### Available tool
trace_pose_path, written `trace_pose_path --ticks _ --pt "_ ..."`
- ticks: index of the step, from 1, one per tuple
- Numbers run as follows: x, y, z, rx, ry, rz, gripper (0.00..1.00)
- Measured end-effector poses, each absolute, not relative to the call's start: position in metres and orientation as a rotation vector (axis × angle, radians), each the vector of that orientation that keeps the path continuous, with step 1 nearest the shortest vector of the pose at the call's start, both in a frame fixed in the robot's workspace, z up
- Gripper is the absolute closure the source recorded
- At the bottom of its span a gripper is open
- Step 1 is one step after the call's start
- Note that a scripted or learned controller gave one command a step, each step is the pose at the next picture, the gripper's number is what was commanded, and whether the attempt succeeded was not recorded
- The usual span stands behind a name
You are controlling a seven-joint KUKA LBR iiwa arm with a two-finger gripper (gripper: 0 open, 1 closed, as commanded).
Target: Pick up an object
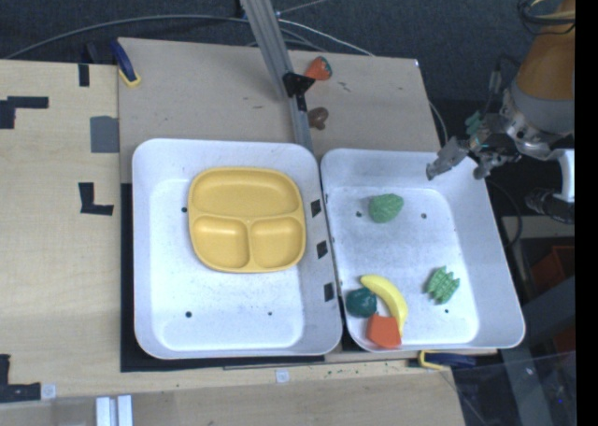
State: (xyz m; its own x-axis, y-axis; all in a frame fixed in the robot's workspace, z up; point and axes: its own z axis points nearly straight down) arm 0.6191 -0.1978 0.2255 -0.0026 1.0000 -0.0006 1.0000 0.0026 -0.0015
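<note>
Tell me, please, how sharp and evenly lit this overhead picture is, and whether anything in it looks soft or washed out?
Camera view: lighting is fairly even and soft; the yellow tray casts little shadow; the right bin's white floor is bright but not blown out; the whole frame is slightly soft; the gripper near the right bin's far corner is blurry, its fingers indistinct.

The grey arm (547,78) reaches in from the right, its gripper (460,161) hanging over the right bin's (495,256) far right corner, nothing between its fingers.
</note>
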Motion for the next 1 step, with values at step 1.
trace_pose_path --ticks 1 --pt "0.6191 -0.1978 0.2255 -2.219 -2.224 0.003 0.0"
